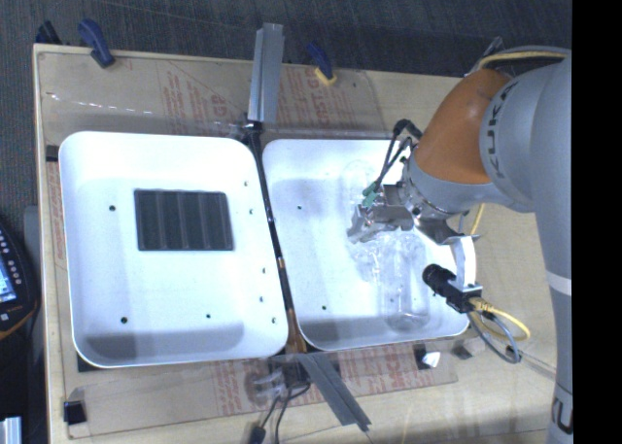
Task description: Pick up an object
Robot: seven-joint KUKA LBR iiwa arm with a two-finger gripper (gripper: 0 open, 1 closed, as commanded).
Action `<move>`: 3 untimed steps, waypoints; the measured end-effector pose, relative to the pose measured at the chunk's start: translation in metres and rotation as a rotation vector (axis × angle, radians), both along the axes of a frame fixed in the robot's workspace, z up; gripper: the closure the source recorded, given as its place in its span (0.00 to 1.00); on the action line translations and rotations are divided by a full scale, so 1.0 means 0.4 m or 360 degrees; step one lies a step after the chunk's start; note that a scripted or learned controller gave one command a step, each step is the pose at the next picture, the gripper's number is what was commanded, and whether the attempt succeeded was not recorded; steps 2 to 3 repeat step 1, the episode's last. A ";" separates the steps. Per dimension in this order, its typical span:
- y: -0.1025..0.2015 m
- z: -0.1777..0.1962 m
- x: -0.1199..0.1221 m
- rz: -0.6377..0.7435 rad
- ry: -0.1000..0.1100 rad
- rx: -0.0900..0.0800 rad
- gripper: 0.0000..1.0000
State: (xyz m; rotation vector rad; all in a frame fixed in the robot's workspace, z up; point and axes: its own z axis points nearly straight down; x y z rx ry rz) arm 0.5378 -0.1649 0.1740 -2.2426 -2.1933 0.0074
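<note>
Jaws: honestly can't tell their state, the gripper (374, 223) is buried in glare over the right bin (311, 316). A clear plastic bottle (400, 282) lies just below it. The left bin (87, 238) has a dark ridged tray (183, 220), well apart.

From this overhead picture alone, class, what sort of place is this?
Probably a robotics lab test bench: a grey and orange robot arm reaches over two white bins, and blue clamps hold the board to the bench.
</note>
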 end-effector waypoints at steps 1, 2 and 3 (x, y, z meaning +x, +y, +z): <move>0.001 0.024 0.002 0.0006 0.0001 0.0000 1.00; 0.001 0.024 0.002 0.0006 0.0001 0.0000 1.00; 0.001 0.024 0.002 0.0006 0.0001 0.0000 1.00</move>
